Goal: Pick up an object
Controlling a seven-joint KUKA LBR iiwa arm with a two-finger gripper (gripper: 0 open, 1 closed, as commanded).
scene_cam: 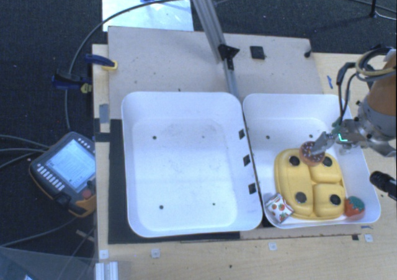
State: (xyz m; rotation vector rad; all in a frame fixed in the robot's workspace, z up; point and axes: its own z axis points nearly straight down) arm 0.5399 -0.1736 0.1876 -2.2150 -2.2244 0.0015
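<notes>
The right bin (273, 117) holds a large yellow block-like toy (310, 185) with black dots on top. A small brown ring-shaped object (309, 153) rests on the toy's upper edge. A white patterned piece (279, 208) lies at the bin's front left corner, and a red round object (355, 206) at its front right. My gripper (321, 145) reaches in from the right and its tip is right at the brown ring, touching or just above it. Nothing is visibly lifted.
The left bin (180, 161) stands beside the right one, separated by a shared ridge with black clips (246, 159). A metal pole (208, 15) slants over the bench's back. A teach pendant (65, 170) lies off the bench at left.
</notes>
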